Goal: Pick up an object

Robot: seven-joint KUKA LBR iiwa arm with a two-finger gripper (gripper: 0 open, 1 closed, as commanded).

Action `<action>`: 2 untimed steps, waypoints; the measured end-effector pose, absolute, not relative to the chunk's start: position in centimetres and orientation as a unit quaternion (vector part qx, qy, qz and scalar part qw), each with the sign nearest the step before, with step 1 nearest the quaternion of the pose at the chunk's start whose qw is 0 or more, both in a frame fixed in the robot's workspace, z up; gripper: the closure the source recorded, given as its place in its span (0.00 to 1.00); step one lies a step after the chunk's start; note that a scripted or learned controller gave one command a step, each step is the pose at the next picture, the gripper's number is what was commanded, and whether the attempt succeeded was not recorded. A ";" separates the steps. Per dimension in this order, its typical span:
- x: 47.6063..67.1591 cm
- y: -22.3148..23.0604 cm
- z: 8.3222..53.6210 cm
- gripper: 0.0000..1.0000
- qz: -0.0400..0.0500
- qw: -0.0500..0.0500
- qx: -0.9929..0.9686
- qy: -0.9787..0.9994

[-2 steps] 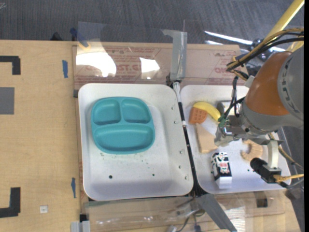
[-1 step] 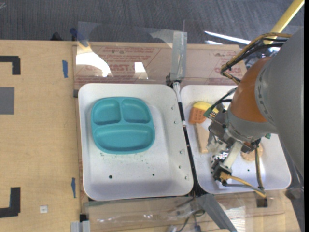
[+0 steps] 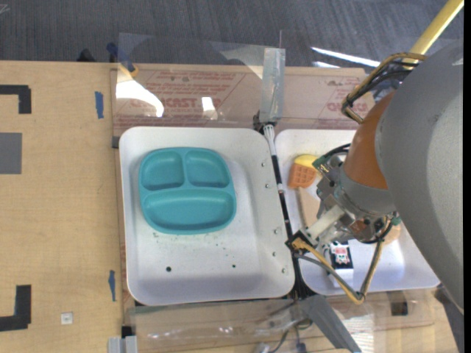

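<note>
Where end effector hovers, orange object just beyond (right bin)

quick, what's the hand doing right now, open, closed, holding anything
Hand: cannot be told. It is low over the right bin, near the orange object, and the wrist hides its tip from the camera.

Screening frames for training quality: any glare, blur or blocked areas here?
Camera view: bright glare on the clear plastic sheet behind the bins; the large grey arm is soft, blocking much of the right white bin; the teal divided plate is sharp.
</note>
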State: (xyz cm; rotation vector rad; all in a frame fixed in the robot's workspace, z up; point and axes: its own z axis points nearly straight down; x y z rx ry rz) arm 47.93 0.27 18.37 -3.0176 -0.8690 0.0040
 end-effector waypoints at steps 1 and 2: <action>48.6 5.6 18.4 1.00 0.002 0.001 -0.995 -0.102; 48.0 10.8 27.1 1.00 -0.001 0.000 -0.938 -0.347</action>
